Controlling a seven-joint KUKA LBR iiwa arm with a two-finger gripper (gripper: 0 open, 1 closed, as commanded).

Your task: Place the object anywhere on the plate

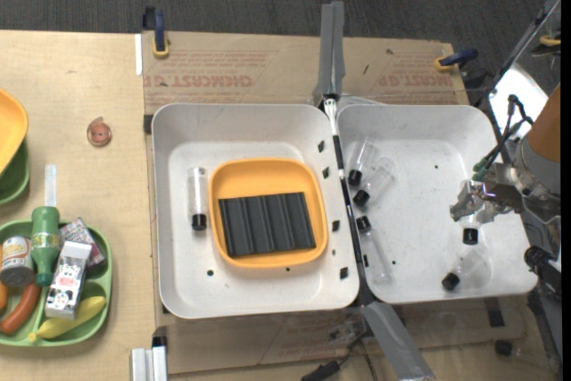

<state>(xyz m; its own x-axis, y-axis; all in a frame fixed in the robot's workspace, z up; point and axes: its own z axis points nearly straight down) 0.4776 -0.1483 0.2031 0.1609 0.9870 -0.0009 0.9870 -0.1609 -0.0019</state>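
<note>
The hand (471, 208) is hanging over the right side of the right bin (419, 125); whether it is open or closed I cannot tell. Clear vials with black caps are lying scattered in that bin, one vial (468, 236) just near the hand. In the left bin (178, 125), the yellow plate (268, 178) is carrying a dark ridged block (268, 223), and another vial (197, 199) is lying just left of the plate.

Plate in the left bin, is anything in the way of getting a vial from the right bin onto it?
Yes: the bins' adjoining walls lie between, and a black ribbed block covers most of the plate, leaving its rim bare.
</note>
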